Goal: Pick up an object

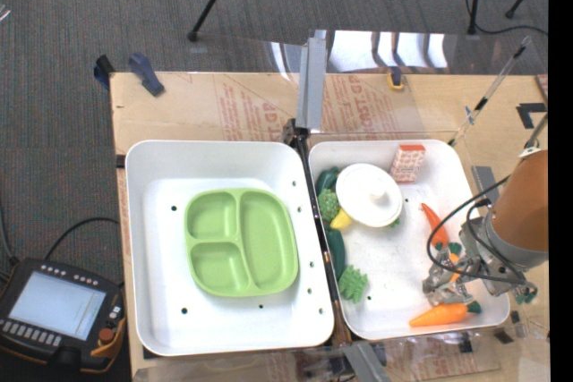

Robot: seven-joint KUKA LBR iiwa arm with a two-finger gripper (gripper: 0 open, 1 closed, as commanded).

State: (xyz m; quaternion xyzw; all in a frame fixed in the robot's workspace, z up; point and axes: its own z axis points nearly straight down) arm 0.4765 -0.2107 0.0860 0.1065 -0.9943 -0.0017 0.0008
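**A:** Start at your tool. The two-finger metal gripper (450, 275) hangs low over the right-hand shallow white bin (385, 325), close to its right wall. Whether it is released or clenched, I cannot tell you; cables and the wrist clutter the tip.

**B:** So you can't say it has anything?

**A:** No. Nothing is plainly between its tips. Just beside it, toward the front of the bin, lies a small orange toy carrot with a green top (440, 314), flat on the floor. A second orange carrot-like piece (434, 223) lies just beyond the gripper, partly hidden by it.

**B:** How would the front carrot handle?

**A:** My guess is light, hollow plastic: stiff, smooth, somewhat slippery, and tapered, so it may squirt out of a pinch near the tip. You'd do best to close across its thicker middle, fingers square to its long axis.

**B:** And the arm?

**A:** The grey arm with its orange band (530, 203) comes in from the right, wrist pointing steeply down. Farther off you have a bumpy green toy (353, 283), a white lidded bowl (369, 194) and a small orange carton (407, 162); the green divided plate (242, 242) sits in the left-hand white bin (152, 165).
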